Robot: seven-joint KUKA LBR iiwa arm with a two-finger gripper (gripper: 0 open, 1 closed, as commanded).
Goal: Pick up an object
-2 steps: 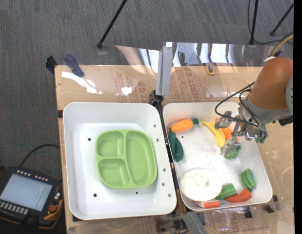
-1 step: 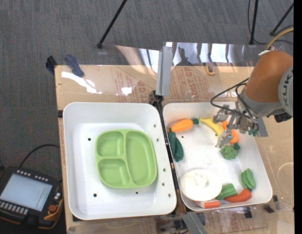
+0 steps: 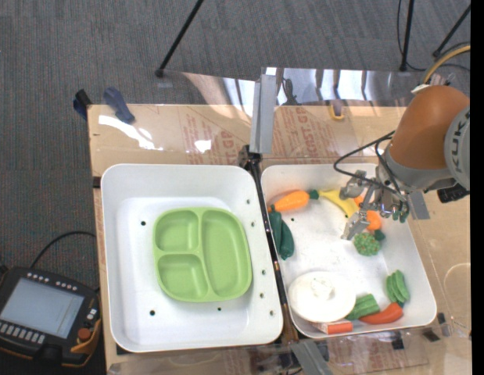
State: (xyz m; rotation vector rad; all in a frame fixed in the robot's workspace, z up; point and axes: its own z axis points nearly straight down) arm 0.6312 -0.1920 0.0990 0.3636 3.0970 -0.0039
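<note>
Two white bins side by side on the desk (image 3: 179,131). In the left bin (image 3: 124,209), a green divided plate (image 3: 202,254) lying flat at its centre. In the right bin (image 3: 417,264), toy food scattered: a carrot (image 3: 292,201) at 10 o'clock near the top-left corner, a yellow banana (image 3: 338,201) just to its 3 o'clock, a dark green vegetable (image 3: 284,235) along the left wall at 9 o'clock. At 6 o'clock, a white round lid (image 3: 320,295), with a green piece (image 3: 364,305) and a red pepper (image 3: 382,313) just beside it at 4 o'clock, and a green pod (image 3: 397,287) near the right wall. Along the bottom wall, a small red-and-white piece (image 3: 335,328).

Reaching in from 3 o'clock, the arm, with its gripper (image 3: 365,219) low over the upper right part of that bin. Directly below the fingers (image 3: 356,227), a broccoli (image 3: 368,244), with a small orange piece (image 3: 374,220) close against the gripper. Cannot tell whether the fingers are spread or pressed together, nor whether anything sits between them.

On the floor at 8 o'clock of the desk, a control pendant (image 3: 42,311).
</note>
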